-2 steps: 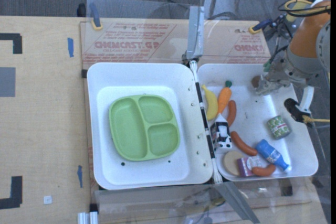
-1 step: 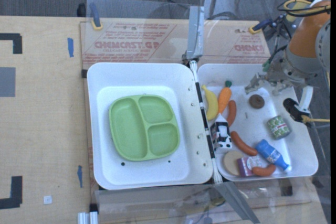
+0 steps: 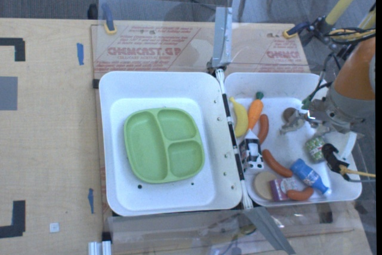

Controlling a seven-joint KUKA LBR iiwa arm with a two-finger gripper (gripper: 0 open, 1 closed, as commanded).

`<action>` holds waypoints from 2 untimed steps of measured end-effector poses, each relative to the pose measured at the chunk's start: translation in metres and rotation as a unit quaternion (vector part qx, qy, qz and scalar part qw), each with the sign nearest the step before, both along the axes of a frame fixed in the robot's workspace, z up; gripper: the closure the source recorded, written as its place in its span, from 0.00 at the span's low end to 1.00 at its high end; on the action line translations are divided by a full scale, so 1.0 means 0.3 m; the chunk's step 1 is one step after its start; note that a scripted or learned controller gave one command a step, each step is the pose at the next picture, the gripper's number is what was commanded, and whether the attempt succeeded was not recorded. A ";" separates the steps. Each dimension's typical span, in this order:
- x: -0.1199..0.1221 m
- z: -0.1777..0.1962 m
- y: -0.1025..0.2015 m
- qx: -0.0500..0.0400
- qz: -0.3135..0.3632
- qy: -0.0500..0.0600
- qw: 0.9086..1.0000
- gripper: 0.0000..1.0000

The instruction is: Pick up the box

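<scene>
Bins sit side by side on your table (image 3: 48, 128): the left bin (image 3: 113, 92) carries a green divided plate (image 3: 164, 143), and the right bin (image 3: 271, 82) carries everything else. The arm (image 3: 357, 71) comes in from the right over that right bin, and the tool (image 3: 296, 119) hangs above its right half, toward the far wall. You cannot tell from this angle whether the tool is open or closed, and nothing can be seen gripped in it. The purple box (image 3: 278, 190) lies low in the near part of the right bin, well apart from the tool. It rests against a tan disc (image 3: 261, 184) on its left and touches an orange-red sausage (image 3: 299, 193) on its right. A blue bottle (image 3: 310, 176) lies tilted just beside that sausage, and a second sausage (image 3: 277, 163) lies just above the box. Near the divider between the bins you have a black-and-white carton (image 3: 253, 155) standing upright, which may also be a small box, though the view is too coarse to be sure. Beyond it a banana (image 3: 240, 118), a carrot (image 3: 255, 111) and a third sausage (image 3: 263, 128) lie close together. A green lump (image 3: 314, 147) rests near the right wall, below the tool.
</scene>
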State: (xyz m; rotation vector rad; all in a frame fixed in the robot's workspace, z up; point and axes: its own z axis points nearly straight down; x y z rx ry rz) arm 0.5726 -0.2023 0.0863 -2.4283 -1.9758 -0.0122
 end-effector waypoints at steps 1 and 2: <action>0.245 -0.001 0.012 -0.006 0.006 -0.002 1.000 0.00; 0.090 -0.001 0.002 -0.002 0.018 -0.001 1.000 0.00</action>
